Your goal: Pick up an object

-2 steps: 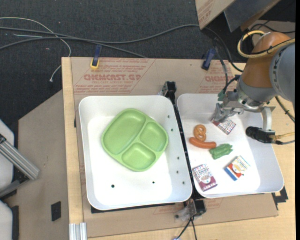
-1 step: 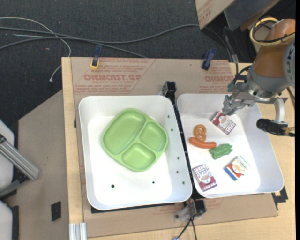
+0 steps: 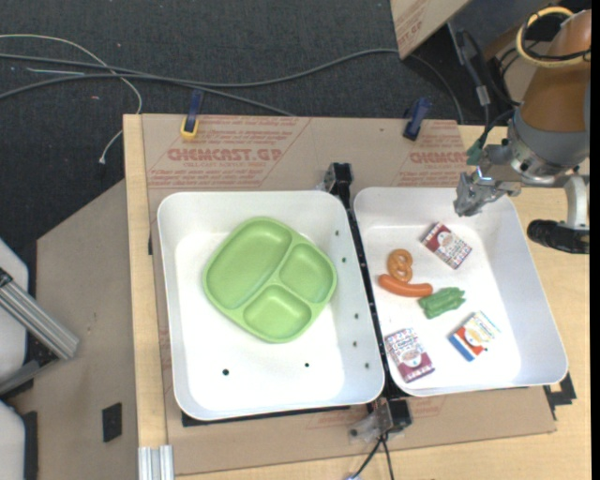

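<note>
The right bin (image 3: 525,281) holds several small items: a red-and-white packet (image 3: 446,245), a pretzel (image 3: 400,262), an orange hot dog (image 3: 406,288), a green leafy toy (image 3: 442,302), a blue-and-white box (image 3: 474,336) and a red-edged card packet (image 3: 408,353). My gripper (image 3: 471,199) hangs over the bin's far rim, up and to the right of the red-and-white packet, with nothing seen between its fingers. The arm (image 3: 553,89) comes in from the upper right.
The left bin (image 3: 187,366) carries a green three-part plate (image 3: 270,278). Black clamps (image 3: 338,176) sit between the bins at the far side. Blue clips (image 3: 417,119) pin the cardboard sheet. A cardboard box (image 3: 422,23) stands behind.
</note>
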